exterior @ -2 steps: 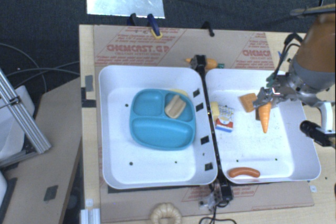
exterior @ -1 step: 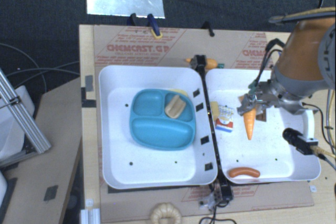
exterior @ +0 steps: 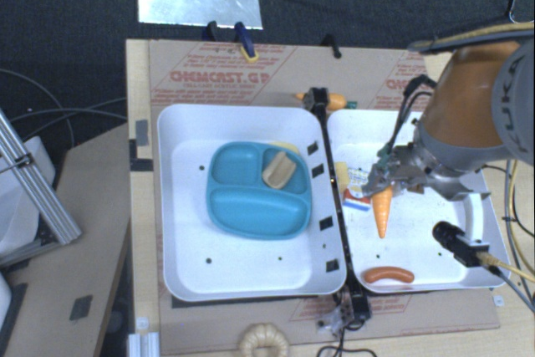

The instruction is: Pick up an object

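Camera view shows the jaws (exterior: 386,176) low in the right bin (exterior: 418,276), at the carrot's (exterior: 382,211) wide end; whether they pinch it I cannot tell. Small packets (exterior: 355,188) crowd their left, beside the divider. A sausage (exterior: 389,274) lies by the near rim. The left bin (exterior: 180,263) holds a blue tray (exterior: 242,209).

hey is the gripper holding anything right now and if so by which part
Cannot be told. The gripper sits right over the wide end of the carrot in the right bin, but its grip is hidden.
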`<action>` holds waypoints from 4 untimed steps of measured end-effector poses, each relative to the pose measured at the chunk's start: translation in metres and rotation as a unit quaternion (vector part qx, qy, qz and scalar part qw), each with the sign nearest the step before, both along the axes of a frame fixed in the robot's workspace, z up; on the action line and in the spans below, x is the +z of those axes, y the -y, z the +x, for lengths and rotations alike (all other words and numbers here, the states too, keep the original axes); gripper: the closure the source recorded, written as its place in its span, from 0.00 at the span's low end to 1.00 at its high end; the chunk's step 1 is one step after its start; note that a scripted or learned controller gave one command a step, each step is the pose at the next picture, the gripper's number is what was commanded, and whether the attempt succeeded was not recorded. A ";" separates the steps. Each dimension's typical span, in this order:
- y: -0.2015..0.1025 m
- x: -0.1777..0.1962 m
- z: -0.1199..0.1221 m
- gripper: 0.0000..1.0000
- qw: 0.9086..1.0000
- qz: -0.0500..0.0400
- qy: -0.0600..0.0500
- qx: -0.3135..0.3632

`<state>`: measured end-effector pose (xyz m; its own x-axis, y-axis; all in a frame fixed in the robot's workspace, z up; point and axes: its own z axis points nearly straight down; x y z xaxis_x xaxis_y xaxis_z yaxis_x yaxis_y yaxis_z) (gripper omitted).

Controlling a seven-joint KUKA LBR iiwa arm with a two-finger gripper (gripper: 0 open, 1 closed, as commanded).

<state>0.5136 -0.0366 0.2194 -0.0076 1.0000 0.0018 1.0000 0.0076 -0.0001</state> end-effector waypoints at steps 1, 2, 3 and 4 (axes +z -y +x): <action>-0.010 -0.004 -0.006 1.00 1.000 -0.001 0.001 -0.001; -0.019 -0.002 -0.011 1.00 1.000 -0.001 0.001 0.000; -0.014 0.011 0.003 1.00 1.000 -0.001 0.001 -0.001; -0.015 -0.005 -0.004 1.00 1.000 -0.001 0.000 -0.003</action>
